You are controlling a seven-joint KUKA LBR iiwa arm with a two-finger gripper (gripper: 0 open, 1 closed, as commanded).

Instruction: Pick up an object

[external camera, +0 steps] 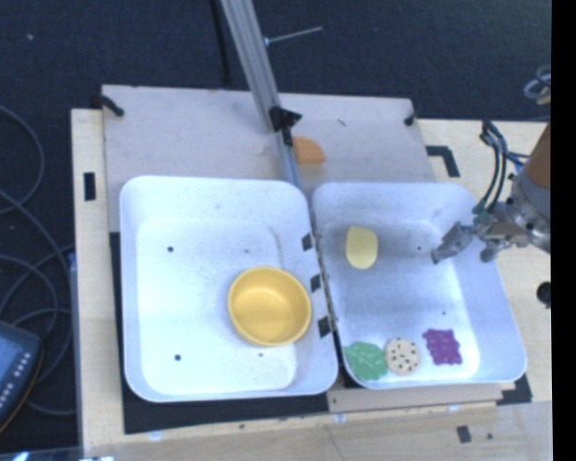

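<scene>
In the camera view the claw (458,243) hangs over the right bin (490,296) near its 3 o'clock wall, and whether it is spread or pressed together I cannot tell. The nearest candidate, a pale yellow lump (361,247), lies well apart at the claw's 9 o'clock, its long axis running roughly 12 to 6; the green piece (366,359), cookie (401,355) and purple piece (443,346) sit along the bin's 6 o'clock edge

You see a pale wooden bench (91,257) on dark carpet (96,27) — black cables (19,161) trailing at left.
</scene>
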